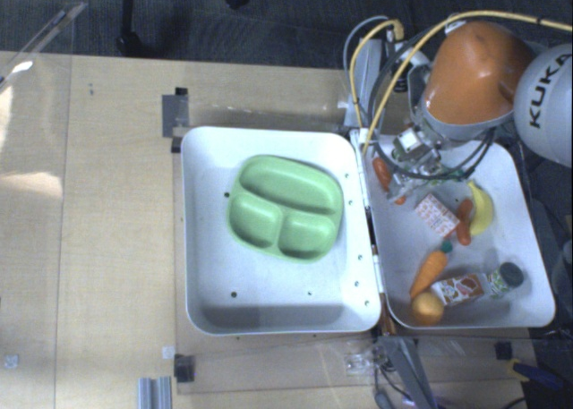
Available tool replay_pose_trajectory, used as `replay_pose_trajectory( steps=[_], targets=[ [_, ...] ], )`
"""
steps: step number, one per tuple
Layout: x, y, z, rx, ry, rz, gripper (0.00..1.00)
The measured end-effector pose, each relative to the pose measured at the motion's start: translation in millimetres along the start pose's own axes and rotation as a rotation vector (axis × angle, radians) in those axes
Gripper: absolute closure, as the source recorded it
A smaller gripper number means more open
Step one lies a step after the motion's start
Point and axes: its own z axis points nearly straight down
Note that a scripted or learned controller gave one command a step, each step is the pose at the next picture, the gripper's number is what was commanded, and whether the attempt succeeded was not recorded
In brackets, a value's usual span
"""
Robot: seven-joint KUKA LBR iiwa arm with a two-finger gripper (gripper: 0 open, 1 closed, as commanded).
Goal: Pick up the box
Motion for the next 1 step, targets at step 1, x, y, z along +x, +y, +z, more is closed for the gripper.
replay_pose_trajectory(
  steps=[1],
  targets=[
    [-58.7, -3.9, -75.2, -0.005, 0.003, -0.356, 1.0]
  ],
)
